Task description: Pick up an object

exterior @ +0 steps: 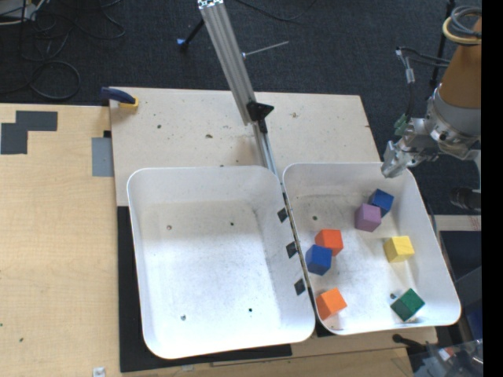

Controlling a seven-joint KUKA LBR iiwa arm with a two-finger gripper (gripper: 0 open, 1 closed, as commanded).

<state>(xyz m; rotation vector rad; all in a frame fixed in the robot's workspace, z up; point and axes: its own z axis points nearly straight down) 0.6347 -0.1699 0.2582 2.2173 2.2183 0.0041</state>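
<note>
The right bin [440,246] holds several small cubes: a blue one [382,201] at the back, a purple one [367,217] just in front of it, a yellow one [399,248], an orange one [330,240] touching another blue one [318,259], a second orange one [332,301] near the front, and a green one [408,305] at the front right. My gripper [392,166] hangs over the bin's back right rim, above and behind the blue cube, with nothing seen between its fingers.
The left bin [157,210] lies beside the right one, with black clips [291,249] along the shared wall. A slanted aluminium bar [233,61] rises behind the bins. A blue and yellow clamp [119,97] sits at the board's back left corner.
</note>
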